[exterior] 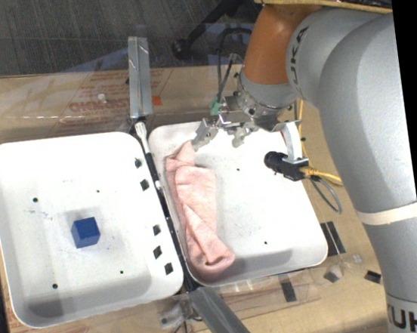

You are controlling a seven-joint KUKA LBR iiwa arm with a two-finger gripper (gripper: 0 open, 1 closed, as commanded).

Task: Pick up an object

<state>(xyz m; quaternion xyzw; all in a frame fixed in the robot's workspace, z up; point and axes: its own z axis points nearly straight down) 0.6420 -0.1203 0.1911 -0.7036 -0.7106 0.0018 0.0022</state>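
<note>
The task is not done yet, as far as I can judge. The gripper (219,128) hangs over the far part of the right bin (300,222), about at 12 o'clock of that bin, and I see nothing between its fingers. Its two fingers look spread apart, one pointing toward the cloth and one toward the middle of the bin, but the view is poor here because metal parts overlap, so this is only my best reading.

Two things can be picked. The pink cloth (197,209) lies crumpled along the left wall of the right bin, from about 11 o'clock down to 7 o'clock. Its upper end is just beside the left finger; I cannot tell if they touch. The blue cube (85,231) sits in the left bin (11,172), a little toward 8 o'clock from that bin's centre, well apart from the gripper.

What is left, in my judgement: to come down on a thing, close on it, and lift it.

For room: the cloth presses against the divider between the bins, so a finger on that side has little space and may hit the wall. On the cloth's 3 o'clock side the floor of the right bin is bare and free. The cube stands clear of all four walls of its bin, with free room around it.
</note>
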